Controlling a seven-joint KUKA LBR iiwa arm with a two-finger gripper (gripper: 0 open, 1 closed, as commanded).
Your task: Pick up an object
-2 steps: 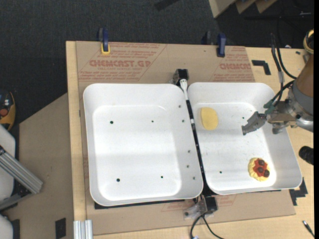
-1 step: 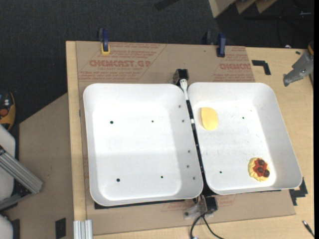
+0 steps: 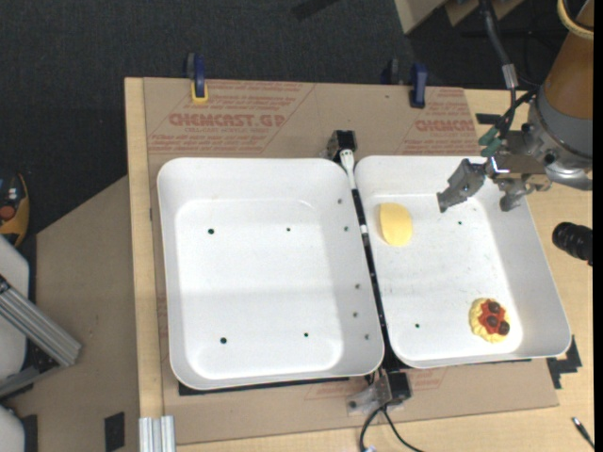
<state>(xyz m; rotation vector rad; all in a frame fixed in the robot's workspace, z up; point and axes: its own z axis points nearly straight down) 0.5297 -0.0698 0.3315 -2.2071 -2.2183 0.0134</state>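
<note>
I'm in the approach step: my gripper [image 3: 482,185] hangs over the right bin's [image 3: 528,281] far side, jaws spread, holding nothing. The yellow object [image 3: 396,224] lies just left; next I'd shift left and descend.

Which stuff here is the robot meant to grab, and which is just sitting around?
For the job:
- yellow lump in the right bin
- small pizza-like toy, same bin
- the robot's hand above that bin

Just lying about:
- left bin
- two blue clamps on the board's far edge
</note>
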